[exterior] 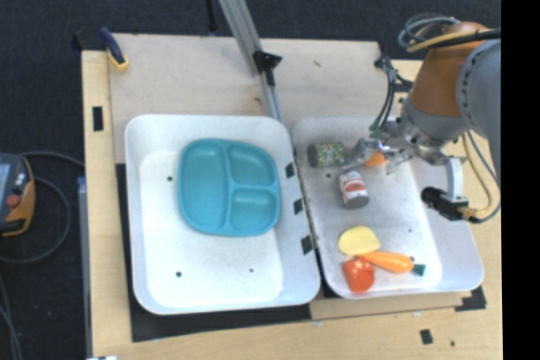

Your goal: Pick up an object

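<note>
**Tool low over far end of right bin, toy food scattered below**

Arm: grey w/ orange band, comes in from right side of bench, wrist bent down over far right corner of right bin.

Tool: sits at far end of right bin, just beside the far wall. Something small and orange shows at its tip, can't make out what it is or whether it's gripped. Open or closed: cannot tell, parts too blurred and crowded by cables.

Right bin contents:
- green can, lying on its side, near far left corner of bin, just left of tool, apart from it.
- red-and-white can, tilted, mid-bin, near side of tool, close to green can but not touching.
- yellow piece, rounded, toward near end of bin.
- toy carrot, orange w/ green end, lying across near end, just beside yellow piece.
- red toy tomato or pepper, near left corner of bin, touching or almost touching carrot; can't tell which.

Left bin: holds teal divided plate, three compartments, flat, toward far right part of bin.

Bench: light wood top. Metal rail runs at a slant from far edge down to the gap between bins. Small blue-and-yellow item at far left corner of bench, too small to ID.
</note>
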